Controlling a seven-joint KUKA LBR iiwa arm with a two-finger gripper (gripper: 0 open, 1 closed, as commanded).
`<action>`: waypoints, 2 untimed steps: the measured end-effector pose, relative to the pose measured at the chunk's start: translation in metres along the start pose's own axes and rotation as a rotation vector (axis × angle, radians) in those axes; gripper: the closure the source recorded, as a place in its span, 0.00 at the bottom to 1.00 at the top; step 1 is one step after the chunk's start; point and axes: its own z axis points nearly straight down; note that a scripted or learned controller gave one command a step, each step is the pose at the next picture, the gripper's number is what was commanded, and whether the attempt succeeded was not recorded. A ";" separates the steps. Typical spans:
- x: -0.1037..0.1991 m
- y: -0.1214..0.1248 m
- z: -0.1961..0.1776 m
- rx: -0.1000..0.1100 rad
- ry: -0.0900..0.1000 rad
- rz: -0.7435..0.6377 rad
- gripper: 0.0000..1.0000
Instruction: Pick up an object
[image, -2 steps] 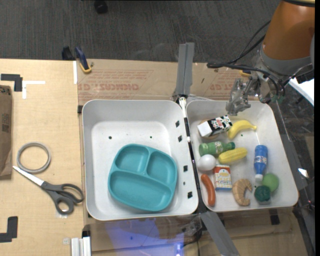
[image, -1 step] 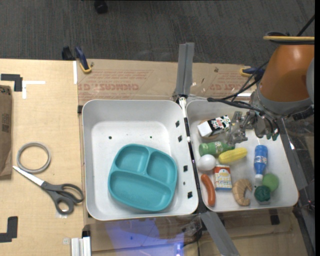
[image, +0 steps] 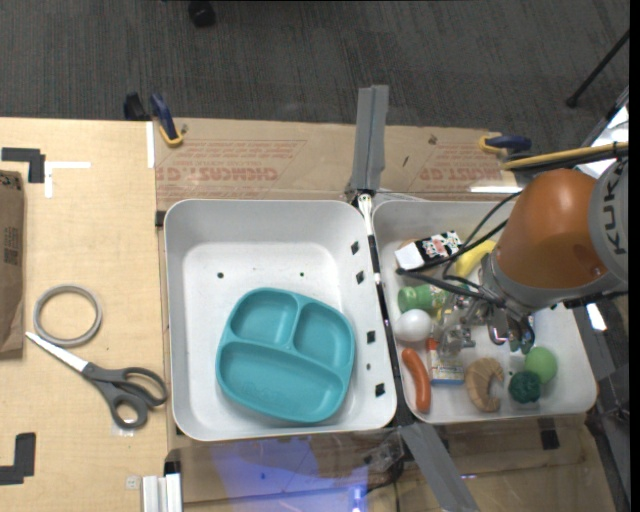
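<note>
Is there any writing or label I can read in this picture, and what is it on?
"KU": large letters on the robot arm; the rest is cut off.
Red print, upside down, on the cardboard sheet: possibly "CHEMCAST", too blurred to be sure.
Black, white and red packet in the right bin: print too small to read.
Brown paper bag: print too small to read.

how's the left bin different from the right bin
The left bin holds one large teal divided plate; the right bin holds many small things, such as a white ball and a red sausage. The arm hangs over the right bin, not the left bin. Both are shallow, white and sit side by side.
</note>
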 end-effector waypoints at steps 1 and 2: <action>0.022 0.005 -0.002 0.001 -0.015 0.132 0.00; -0.088 -0.014 -0.001 0.000 -0.013 0.187 0.00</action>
